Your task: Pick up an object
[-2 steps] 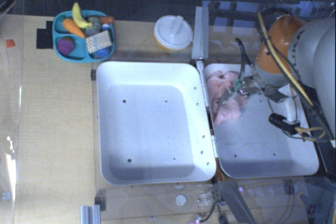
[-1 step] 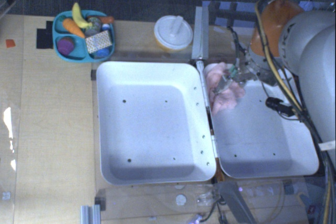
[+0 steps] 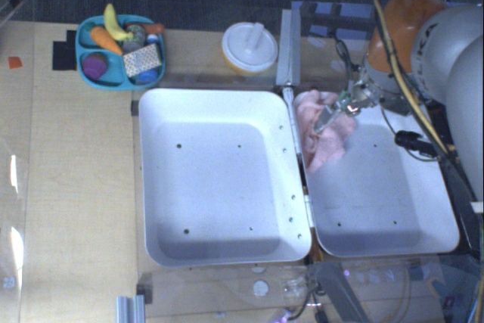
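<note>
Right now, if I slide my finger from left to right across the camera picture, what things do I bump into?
Blue tray of toy food → white lidded cup → pink cloth → gripper → robot arm.

Two plain white bins (image 3: 219, 178), pale pink crumpled cloth (image 3: 324, 134), light tan wooden counter (image 3: 68, 185), blue tray (image 3: 119, 51) holding yellow banana (image 3: 114, 24), orange carrot (image 3: 104, 38), purple piece (image 3: 94, 66), white lidded cup (image 3: 249, 46), grey arm (image 3: 454, 49) with orange band
</note>
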Tool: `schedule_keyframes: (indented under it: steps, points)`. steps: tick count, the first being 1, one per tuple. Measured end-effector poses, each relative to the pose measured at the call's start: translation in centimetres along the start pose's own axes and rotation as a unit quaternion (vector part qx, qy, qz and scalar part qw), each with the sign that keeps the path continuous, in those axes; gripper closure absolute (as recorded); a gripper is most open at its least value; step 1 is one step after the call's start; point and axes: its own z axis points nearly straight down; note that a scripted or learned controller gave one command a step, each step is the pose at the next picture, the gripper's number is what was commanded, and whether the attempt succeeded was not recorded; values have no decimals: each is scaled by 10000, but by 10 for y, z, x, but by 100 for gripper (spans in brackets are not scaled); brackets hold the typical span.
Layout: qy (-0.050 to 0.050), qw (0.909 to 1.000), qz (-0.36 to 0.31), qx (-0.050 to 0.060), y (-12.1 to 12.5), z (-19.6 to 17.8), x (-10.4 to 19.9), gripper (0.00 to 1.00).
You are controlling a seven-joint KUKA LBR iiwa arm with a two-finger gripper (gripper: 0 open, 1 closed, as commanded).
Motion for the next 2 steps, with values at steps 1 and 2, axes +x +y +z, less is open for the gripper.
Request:
schedule_keyframes:
  steps: [1,2]
  points:
    - [0,10000,0,0,0,0,0,0]
    - [47,9998,169,61,-2,28,1,0]
